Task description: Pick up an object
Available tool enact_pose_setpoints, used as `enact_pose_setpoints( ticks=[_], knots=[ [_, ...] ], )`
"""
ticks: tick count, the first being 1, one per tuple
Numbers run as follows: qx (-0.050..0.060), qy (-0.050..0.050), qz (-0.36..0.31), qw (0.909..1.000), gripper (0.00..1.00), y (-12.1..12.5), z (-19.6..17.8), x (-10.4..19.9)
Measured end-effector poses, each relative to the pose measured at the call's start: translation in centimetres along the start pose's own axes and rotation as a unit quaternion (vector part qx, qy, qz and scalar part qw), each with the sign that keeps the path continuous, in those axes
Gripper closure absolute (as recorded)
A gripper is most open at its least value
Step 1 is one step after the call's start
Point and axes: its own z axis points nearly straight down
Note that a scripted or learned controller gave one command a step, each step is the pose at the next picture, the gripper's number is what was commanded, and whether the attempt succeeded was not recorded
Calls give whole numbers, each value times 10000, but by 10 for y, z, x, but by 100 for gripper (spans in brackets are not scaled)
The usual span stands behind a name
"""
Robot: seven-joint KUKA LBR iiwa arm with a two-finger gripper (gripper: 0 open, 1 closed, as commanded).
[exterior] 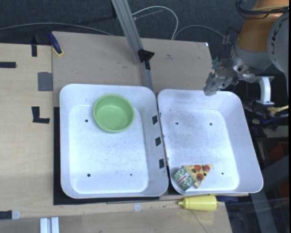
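A light green bowl [113, 113] sits in the upper part of the left bin [72, 144]. A small colourful packet [190, 174], green, red and yellow, lies at the near left corner of the right bin [233, 130]. My gripper [211, 89] hangs at the far rim of the right bin, near its top right corner, well away from the packet and the bowl. Nothing shows between its fingers.
A yellow bottle [200, 203] lies on the bench just in front of the right bin. A grey metal pole [131, 30] slants in from the top toward the gap between the bins. Cables run across the dark floor behind the bench.
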Motion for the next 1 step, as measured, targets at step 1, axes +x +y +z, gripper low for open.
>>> enact_pose_setpoints(
  ticks=[1],
  knots=[
    [28, 13, -19, 10000, 100, -9, -5, 48]
  ],
)
